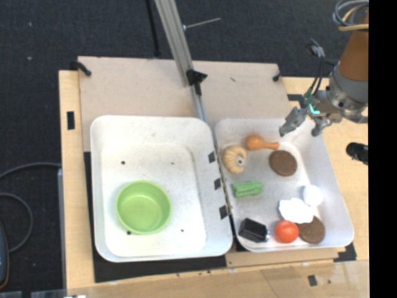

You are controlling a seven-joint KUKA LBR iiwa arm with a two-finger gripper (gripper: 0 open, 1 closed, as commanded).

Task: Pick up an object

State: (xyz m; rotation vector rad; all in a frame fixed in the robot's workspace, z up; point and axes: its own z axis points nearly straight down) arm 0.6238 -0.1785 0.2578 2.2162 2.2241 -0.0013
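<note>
My gripper [305, 125] hangs open over the back right corner of the right bin [329, 185], with nothing between its fingers. Below and left of it lie an orange gourd-shaped toy [259, 143] and a brown disc [283, 162]. Further left sits a tan ridged shell-like object [234, 158], with a green block [247, 189] below it. Near the bin's front are a black block [253, 230], a red ball [286, 231], a brown round piece [312, 230] and a crumpled white object [299, 206].
The left bin [124, 141] holds a green bowl [143, 207]. A metal pole [180, 42] slants up from between the two bins at the back. Beige bench surface [186, 85] lies behind the bins.
</note>
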